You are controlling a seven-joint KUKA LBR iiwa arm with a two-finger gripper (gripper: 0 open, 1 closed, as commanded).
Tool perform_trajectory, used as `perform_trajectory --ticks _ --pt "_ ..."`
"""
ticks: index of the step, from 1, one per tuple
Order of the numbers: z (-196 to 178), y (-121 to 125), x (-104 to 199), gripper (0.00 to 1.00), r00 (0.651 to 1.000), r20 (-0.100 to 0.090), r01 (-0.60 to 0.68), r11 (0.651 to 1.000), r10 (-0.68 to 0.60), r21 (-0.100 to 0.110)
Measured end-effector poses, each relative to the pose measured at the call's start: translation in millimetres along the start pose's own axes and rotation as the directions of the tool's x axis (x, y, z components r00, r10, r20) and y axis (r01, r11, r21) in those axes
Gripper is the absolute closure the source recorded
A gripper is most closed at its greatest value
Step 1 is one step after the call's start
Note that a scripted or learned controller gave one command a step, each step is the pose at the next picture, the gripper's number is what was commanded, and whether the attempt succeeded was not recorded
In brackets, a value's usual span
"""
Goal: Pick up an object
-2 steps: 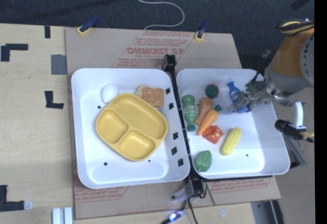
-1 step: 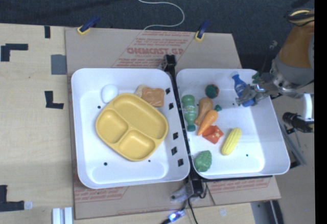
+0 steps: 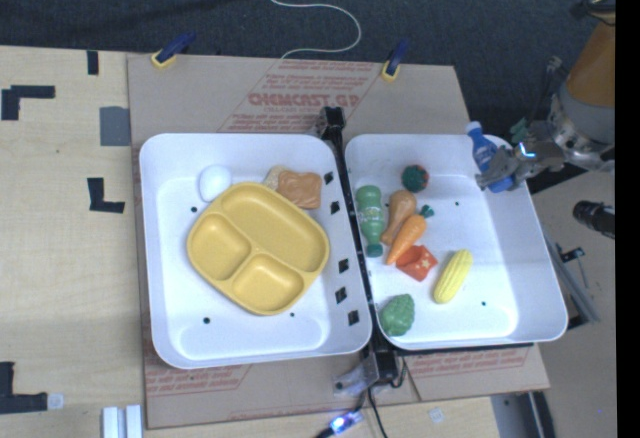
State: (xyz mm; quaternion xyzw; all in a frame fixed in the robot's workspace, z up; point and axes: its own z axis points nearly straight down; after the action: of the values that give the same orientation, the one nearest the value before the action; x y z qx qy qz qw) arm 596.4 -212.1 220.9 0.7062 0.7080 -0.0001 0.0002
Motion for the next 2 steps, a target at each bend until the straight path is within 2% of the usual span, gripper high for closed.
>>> perform_trajectory --ticks 1,2 --pt "10 -10 59 1.0 1.0 -0.002 0.003 1.0 -0.003 0.007" --pt "16 -10 108 1.0 1.0 -0.003 0.004 1.0 -0.004 0.007"
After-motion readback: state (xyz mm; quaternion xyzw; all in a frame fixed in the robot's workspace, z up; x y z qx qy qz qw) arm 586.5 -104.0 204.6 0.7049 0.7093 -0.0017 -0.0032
